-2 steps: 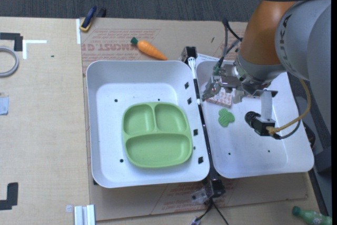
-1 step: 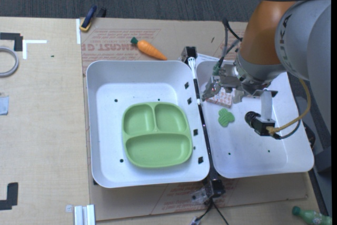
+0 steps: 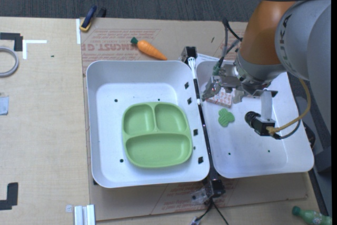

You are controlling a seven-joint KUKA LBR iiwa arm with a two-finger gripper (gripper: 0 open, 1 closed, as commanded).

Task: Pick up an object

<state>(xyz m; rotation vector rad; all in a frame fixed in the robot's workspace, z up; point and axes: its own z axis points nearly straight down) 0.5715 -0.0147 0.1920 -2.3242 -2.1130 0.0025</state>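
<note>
My gripper (image 3: 226,85) hangs low over the upper left part of the right bin (image 3: 274,160), under the grey and orange arm. Right below it lies a small pink-and-white checkered object (image 3: 225,97), partly covered by the gripper, and I cannot tell whether they touch. A small green leafy toy (image 3: 226,118) lies on the bin floor just in front of that object. In the left bin (image 3: 100,113) rests a green divided plate (image 3: 156,134).
An orange toy carrot (image 3: 149,49) lies on the cardboard behind the left bin. A blue marker (image 3: 88,18) sits farther back left. A green item (image 3: 310,214) lies at the bottom right corner. A black cable fitting (image 3: 258,123) hangs off the arm over the right bin.
</note>
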